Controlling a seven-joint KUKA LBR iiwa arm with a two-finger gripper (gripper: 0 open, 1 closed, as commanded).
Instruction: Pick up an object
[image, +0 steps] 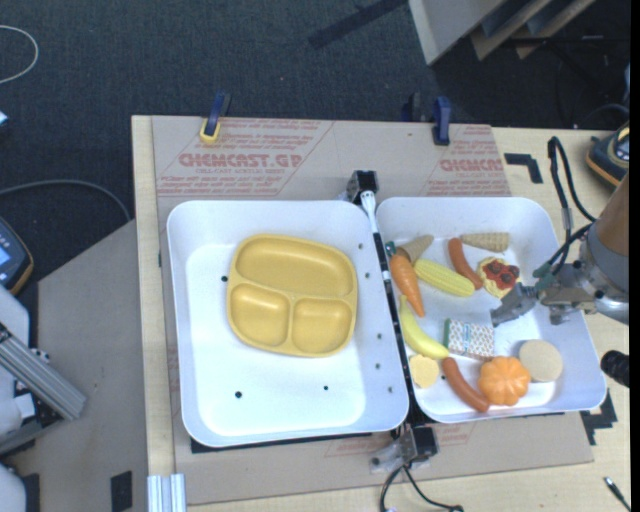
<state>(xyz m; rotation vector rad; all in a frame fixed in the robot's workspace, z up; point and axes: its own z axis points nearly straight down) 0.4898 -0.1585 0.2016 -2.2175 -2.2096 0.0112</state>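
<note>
The left bin (190, 330) is white and bears a mustard-yellow divided plate (292, 295); the right bin (530, 215), at its three o'clock, is white too; in it lie an orange carrot (407, 283) with a green top, a yellow corn cob (443, 277), a yellow banana (421, 338), a red-orange sausage (462, 262), an orange pumpkin (503, 380), a tan round biscuit (541, 359) and a white packet (470, 338) speckled red and teal; the bench board (150, 220) is pale brown with red lettering.

The bench (300, 155) is covered by a brown sheet printed in red. Two shallow white bins are set on it side by side: the left bin (200, 390) toward nine o'clock, the right bin (530, 215) toward three o'clock, their rims touching.
</note>
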